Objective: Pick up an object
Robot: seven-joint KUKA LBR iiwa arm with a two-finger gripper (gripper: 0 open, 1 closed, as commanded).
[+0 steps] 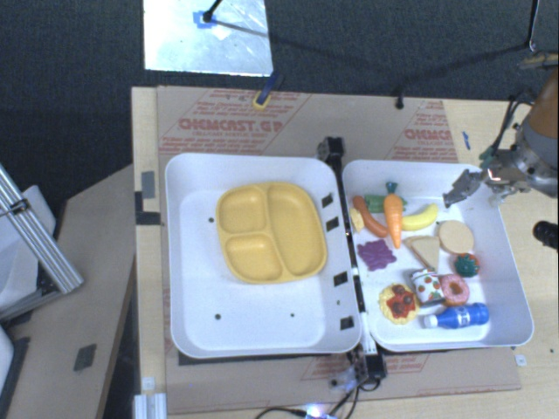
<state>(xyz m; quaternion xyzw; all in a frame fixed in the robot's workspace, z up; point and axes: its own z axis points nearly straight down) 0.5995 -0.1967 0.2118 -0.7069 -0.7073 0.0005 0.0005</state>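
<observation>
— What is in the left bin [188,260]?
— A divided plate [269,232], in the middle.
— And the right bin [511,273]?
— Toy food: the carrot [394,216] left of the banana [419,218], the donut [454,289] behind the bottle [455,318], the pizza [398,304] to their left.

Dark carpet [70,77], cardboard-topped bench [227,120]

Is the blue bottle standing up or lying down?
Lying down. The blue bottle rests on its side along the near edge of the right bin, its white cap end pointing left toward the pizza slice.
</observation>
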